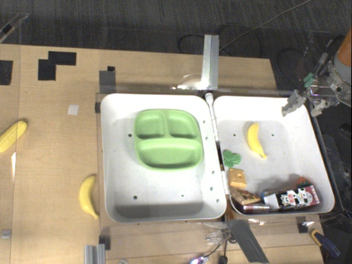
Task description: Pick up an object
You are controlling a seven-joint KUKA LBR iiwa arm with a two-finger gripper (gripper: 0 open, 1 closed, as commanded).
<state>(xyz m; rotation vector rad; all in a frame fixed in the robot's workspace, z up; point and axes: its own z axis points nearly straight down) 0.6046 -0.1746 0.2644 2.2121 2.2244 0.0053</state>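
The gripper (301,100) is seen at the right bin's (324,164) 1 o'clock corner; its fingers appear spread, nothing between them. A banana (254,140) is noted centrally, a green plate (167,138) in the left bin (113,147).

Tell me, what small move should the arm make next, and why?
Probably swing the gripper left and down over the banana in the right bin. The gripper hangs at that bin's top right corner, and the banana lies alone, apart from the clutter along the bottom edge.
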